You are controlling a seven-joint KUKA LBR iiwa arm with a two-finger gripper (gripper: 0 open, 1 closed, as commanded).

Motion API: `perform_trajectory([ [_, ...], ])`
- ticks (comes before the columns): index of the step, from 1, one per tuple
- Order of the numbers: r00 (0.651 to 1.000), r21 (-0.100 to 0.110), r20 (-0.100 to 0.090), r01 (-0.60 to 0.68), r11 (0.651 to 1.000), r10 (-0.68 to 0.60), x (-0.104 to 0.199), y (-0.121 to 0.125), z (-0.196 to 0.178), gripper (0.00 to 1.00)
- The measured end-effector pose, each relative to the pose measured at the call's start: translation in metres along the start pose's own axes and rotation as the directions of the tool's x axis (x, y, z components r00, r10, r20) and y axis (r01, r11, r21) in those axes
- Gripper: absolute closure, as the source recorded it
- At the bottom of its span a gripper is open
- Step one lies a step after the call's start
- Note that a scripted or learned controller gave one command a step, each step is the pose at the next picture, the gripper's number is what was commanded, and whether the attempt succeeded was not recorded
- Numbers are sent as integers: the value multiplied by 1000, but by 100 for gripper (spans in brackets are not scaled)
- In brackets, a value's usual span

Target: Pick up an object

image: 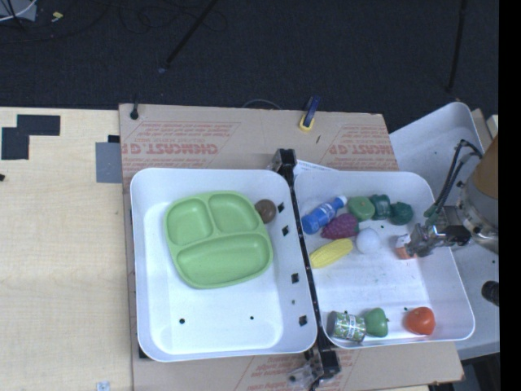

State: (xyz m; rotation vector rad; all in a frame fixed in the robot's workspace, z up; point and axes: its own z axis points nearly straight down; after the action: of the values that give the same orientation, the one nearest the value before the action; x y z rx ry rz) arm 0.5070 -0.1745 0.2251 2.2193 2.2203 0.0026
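Over the right bin, seen from the fixed camera above:
Gripper: the gripper [417, 244] hangs low at the right bin [383, 300]'s right side; whether it is released or clenched cannot be told.
Near it: a white ball [368, 240] and a small orange piece [402, 252] beside the gripper.
Upper cluster: blue bottle [322, 215], purple grapes [339, 227], yellow corn [330, 253], green pieces [379, 208].
Front edge: tin can [349, 327], green pepper [375, 322], red tomato [419, 320].
Left bin: the left bin [163, 316] bears a green divided plate [217, 239], a brown ball [265, 210] beside it.
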Motion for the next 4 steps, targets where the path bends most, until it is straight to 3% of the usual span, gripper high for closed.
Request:
perform_trajectory([
  [1, 1000, 4, -1, -1, 1000, 1, -1, 0, -2, 100],
  [4, 1000, 4, -2, 4, 1000, -4, 135, 74, -12, 100],
])
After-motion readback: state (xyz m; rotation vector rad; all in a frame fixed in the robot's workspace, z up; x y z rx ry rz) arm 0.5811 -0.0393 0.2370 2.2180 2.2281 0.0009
